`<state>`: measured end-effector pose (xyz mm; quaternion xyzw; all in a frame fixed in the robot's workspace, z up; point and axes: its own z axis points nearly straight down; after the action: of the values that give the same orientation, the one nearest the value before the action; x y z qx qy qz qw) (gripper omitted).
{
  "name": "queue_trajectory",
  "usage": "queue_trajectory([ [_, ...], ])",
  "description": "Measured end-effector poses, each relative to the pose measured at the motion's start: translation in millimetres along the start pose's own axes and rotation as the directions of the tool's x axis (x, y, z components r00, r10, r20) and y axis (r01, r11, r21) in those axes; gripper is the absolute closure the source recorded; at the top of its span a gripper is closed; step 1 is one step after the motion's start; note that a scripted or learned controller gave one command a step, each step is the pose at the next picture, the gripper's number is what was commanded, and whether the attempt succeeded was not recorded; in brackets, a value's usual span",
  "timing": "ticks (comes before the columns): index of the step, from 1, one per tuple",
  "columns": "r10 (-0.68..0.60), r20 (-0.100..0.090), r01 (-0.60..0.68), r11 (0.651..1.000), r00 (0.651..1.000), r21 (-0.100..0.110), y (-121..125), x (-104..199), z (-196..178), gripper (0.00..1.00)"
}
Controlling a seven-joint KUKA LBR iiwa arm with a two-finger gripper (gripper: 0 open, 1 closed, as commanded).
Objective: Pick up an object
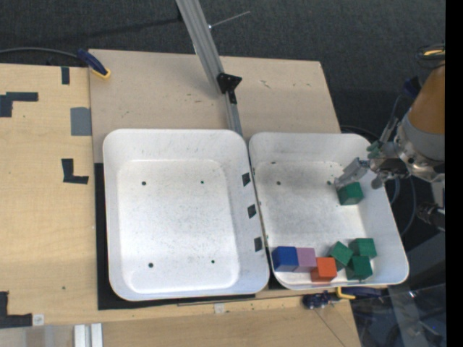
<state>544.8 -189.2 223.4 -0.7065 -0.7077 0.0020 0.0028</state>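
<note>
Low, arm (427, 132) reaches beside green block (351, 194)

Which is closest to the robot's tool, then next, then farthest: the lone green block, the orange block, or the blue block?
From the tool:
1. Lone green block, right beside the tool, in the right bin's upper part.
2. Orange block, in the cluster along the right bin's near edge.
3. Blue block, at the left end of that cluster.

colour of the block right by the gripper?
Green block, seen in the camera view.
</note>
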Motion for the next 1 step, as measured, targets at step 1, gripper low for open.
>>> queue_trajectory([
  [1, 0.0, 0.0, 0.0, 1.0, 1.0, -0.001, 5.0, 6.9, 47.9, 0.0],
])
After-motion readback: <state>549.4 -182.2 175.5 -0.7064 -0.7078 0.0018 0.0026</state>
